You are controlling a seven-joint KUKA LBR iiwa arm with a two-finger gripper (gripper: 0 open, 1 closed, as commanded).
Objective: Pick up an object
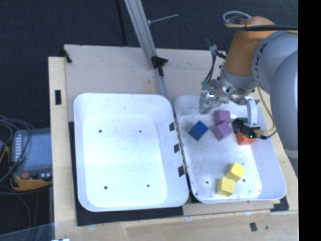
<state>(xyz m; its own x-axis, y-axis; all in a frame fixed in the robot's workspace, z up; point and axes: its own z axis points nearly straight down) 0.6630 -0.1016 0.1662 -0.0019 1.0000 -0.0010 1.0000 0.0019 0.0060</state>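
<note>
As seen from the camera view, the gripper [209, 100] hangs over the right bin [268, 185] — fingers' state cannot be told — with the purple blocks [221, 124] just below-right of it, blue block [198, 130] below.

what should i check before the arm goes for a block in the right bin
1. Gripper over the right bin: ok, at its far edge.
2. Fingers open: cannot tell.
3. Gripper free of any block: cannot tell.
4. Nearest target, blue block, standing apart: ok.
5. Purple blocks separated: not ok, they touch.
6. Yellow blocks within the bin: ok, near front.
</note>
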